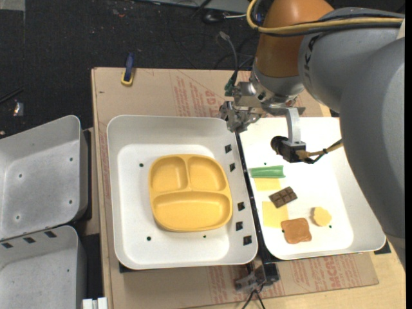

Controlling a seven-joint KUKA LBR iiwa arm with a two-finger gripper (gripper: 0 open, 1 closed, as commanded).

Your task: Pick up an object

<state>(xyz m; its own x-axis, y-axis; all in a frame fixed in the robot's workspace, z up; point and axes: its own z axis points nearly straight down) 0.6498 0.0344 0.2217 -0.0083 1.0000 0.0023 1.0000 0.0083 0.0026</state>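
Camera view looks down on the bench [167, 85], which is covered by brown cardboard. The big grey arm [367, 89] comes in from the right, hides the far right corner of the right bin [335, 246], and is cut off at the edge of the view. Its orange band [293, 8] is round and shiny. The jaws hang over the far rim, right where the two bins meet. They are small, dark and mixed up with metal bits, so I cannot tell if they are released or clenched.

The left bin [125, 172] is white, smooth plastic with round corners. In it lies a yellow tray [190, 192] with three dips.

The right bin holds little toy foods, all well apart from the jaws. A green stick [266, 171] lies near the middle wall. Just below it is a flat yellow square [264, 184]. A brown block [282, 197] with small squares on top lies tilted. Near it is a second yellow slice [271, 215]; I cannot tell if they touch. An orange-brown toast [296, 230] looks rough. A round yellow piece [321, 217] sits beside it.

At the left, grey dotted trays [38, 166] are cut off. A small blue and yellow thing [129, 69] lies on the cardboard, too small to make out.
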